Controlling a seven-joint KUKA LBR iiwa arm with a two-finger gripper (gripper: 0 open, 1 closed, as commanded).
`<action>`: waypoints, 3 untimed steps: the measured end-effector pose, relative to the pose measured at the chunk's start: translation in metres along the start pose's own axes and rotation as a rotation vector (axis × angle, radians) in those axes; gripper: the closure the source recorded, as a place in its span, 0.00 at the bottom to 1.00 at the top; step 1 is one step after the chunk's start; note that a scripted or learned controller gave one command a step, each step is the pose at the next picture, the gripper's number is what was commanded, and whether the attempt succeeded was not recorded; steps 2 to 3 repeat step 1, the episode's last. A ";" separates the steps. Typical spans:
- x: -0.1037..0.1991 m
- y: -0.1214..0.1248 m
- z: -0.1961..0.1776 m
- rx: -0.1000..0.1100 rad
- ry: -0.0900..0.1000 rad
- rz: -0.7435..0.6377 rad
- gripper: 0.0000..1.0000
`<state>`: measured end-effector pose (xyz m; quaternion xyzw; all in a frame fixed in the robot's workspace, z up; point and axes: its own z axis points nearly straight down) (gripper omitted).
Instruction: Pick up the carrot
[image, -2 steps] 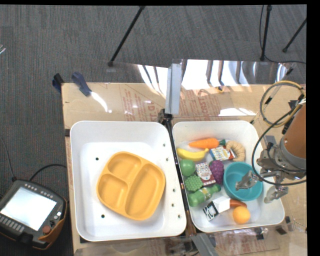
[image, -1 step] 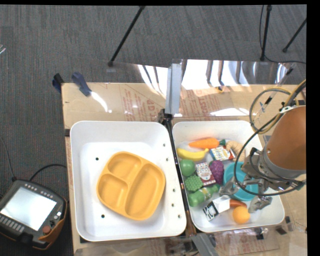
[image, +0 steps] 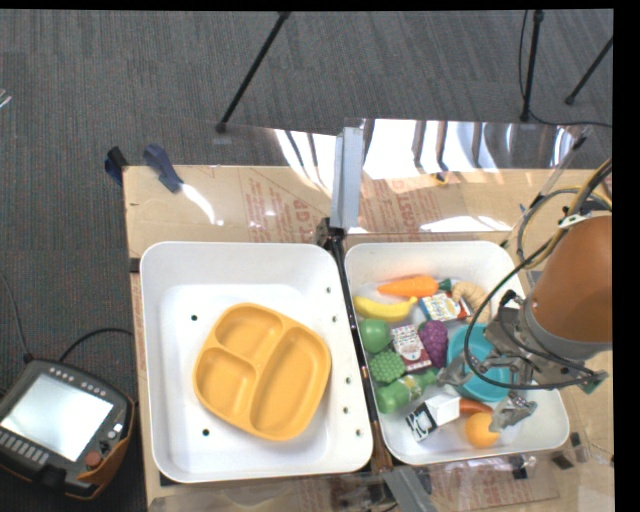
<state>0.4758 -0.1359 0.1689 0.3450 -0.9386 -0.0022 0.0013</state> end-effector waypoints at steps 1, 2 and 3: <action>-0.002 -0.024 -0.019 0.005 -0.004 0.223 0.00; -0.002 -0.024 -0.019 0.005 -0.004 0.223 0.00; -0.002 -0.024 -0.019 0.005 -0.004 0.223 0.00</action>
